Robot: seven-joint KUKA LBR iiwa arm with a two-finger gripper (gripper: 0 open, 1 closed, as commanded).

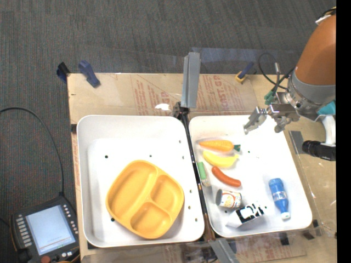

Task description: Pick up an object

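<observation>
The right bin [290, 163] holds an orange carrot [216, 145], a yellow banana [221, 159], a red sausage [226, 176], a small green stick [202, 171], a tipped can [229, 199], a black-and-white box [251, 212] and a blue bottle [278, 195]. My gripper [265, 125] hangs over the bin's far right corner, up and to the right of the carrot. It is open, its two fingers spread apart with nothing between them.
A yellow divided plate [145, 199] lies in the left bin [88, 147]. An upright grey post [191, 84] stands behind the wall between the bins. Blue and yellow clamps sit on the cardboard behind. A teach pendant [44, 232] lies at the lower left.
</observation>
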